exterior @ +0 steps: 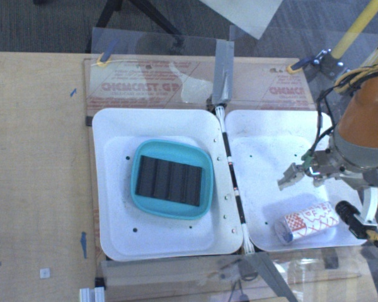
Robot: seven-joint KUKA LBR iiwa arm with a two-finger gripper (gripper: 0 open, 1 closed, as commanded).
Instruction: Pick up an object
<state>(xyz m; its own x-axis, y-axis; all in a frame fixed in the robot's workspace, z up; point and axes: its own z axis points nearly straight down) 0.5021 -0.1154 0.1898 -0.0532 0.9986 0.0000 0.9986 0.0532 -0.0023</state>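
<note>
Camera view, arm: I see the gripper (296,173) over the right bin (264,131), near its right edge, well above the floor.
Camera view, claw: one finger (288,177) points left; I cannot tell how far the claw is open, and I see nothing between the fingers.
Camera view, target: a red-and-white patterned cylinder (307,221) lies on its side near the right bin's front right corner, just below the claw and apart from it.
Camera view, other object: a teal tray (172,178) with a dark ribbed insert sits in the middle of the left bin (113,131).
Step in hand: I judge this as the approach, nothing picked up yet.
Next move: I would shift the claw toward the front edge, align it across the cylinder's narrow width, then descend and close.
Writing: the board (145,87) behind the bins carries faded red lettering, too blurred for me to read; the cylinder's print is pattern, no legible words.
</note>
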